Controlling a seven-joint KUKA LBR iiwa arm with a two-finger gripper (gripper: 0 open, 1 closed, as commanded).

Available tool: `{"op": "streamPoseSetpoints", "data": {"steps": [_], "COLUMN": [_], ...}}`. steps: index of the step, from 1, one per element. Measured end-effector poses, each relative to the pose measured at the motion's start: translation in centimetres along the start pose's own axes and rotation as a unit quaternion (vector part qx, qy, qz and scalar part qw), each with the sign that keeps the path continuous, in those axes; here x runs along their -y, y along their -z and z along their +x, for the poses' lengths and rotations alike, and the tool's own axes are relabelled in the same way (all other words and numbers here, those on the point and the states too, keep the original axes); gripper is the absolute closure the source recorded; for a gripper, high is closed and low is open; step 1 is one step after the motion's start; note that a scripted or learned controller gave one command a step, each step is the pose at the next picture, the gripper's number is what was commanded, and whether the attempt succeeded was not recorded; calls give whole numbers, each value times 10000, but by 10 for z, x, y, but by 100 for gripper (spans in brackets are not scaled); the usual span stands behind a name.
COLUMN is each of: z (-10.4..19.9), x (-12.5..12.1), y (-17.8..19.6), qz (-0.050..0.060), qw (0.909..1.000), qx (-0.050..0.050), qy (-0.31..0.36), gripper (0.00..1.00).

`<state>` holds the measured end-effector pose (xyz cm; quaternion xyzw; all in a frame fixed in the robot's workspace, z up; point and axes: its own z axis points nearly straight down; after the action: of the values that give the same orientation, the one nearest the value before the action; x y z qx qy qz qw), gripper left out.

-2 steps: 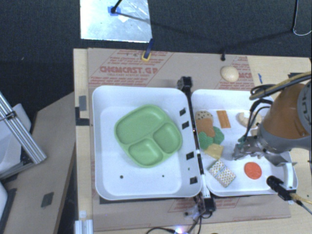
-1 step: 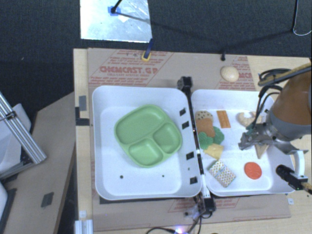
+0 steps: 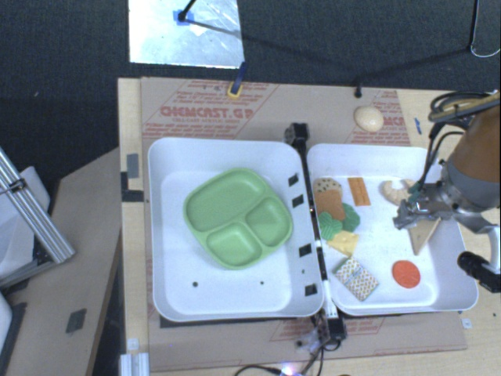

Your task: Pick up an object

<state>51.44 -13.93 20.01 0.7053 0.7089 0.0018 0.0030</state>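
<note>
— Where did the camera sit?

— It was fixed above the bench [image 3: 196,327], looking down at a slant, so the far edge lay toward twelve o'clock and the near edge toward six.

— How close was it?

— Far enough to take in both white bins whole: the left bin [image 3: 168,210] toward nine o'clock, the right bin [image 3: 450,284] toward three, with dark floor [image 3: 63,69] around the bench from nine to twelve.

— And the arm [image 3: 473,163]?

— It entered from three o'clock, cut off by the frame's edge.
</note>
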Motion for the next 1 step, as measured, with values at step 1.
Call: {"op": "streamPoseSetpoints", "data": {"steps": [1], "z": [0], "x": [-2], "y": [26], "qz": [10], "qw": [10000], "qx": [-2], "qy": [1], "gripper": [100]}}
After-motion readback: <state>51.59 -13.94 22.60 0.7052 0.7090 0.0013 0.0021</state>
